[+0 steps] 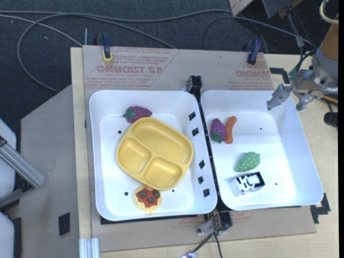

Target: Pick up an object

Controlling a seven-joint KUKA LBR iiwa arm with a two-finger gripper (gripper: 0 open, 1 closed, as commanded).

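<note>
Now two-finger metal gripper (288,97) at right white bin's (301,160) far right corner, jaws spread wide, nothing held; prob. pre-descent hover, no obj. chosen.

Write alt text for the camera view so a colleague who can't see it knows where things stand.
The gripper hovers open over the right bin's far right corner, holding nothing. That bin holds purple grapes, an orange carrot, green grapes and a black-and-white box; the left bin holds a yellow divided plate, purple grapes and a small pizza toy.
</note>
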